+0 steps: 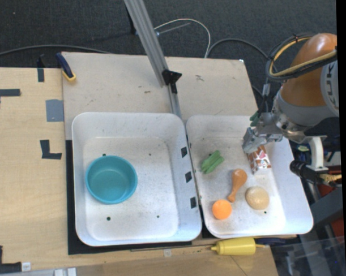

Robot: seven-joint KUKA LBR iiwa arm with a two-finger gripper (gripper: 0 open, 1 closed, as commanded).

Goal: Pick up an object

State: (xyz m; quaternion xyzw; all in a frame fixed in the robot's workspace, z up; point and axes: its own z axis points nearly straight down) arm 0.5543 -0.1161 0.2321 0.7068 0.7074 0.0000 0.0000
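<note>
Hanging low over the right white plastic bin, the grey metal end effector sits at the far side of that bin, and right under and just in front of it lies a small red-and-white packet or carton, which I judge to be the object it goes for. Whether the end effector is open, closed or gripping the packet, I cannot tell, because the wrist body covers that part from this angle. The packet seems to touch the end effector or to be very close below it, but a hold is not visible. It looks light and thin, probably with a smooth printed skin, so it may slide or fold if it is pinched on the flat face; taking it across the narrow sides, near the middle, seems safer. A little further toward the front from the end effector are an orange drumstick-shaped toy, a beige rounded lump like a potato or bread roll and an orange ball; the round ones would likely roll away under a bad pinch. To the left of the end effector, in the same bin, lies a green leafy toy piece, which looks soft and flat. Well apart to the left, in the left white plastic bin, stands a blue plastic bowl. A yellow cylinder-like object lies on the bench just outside the front rim of the right bin.
</note>
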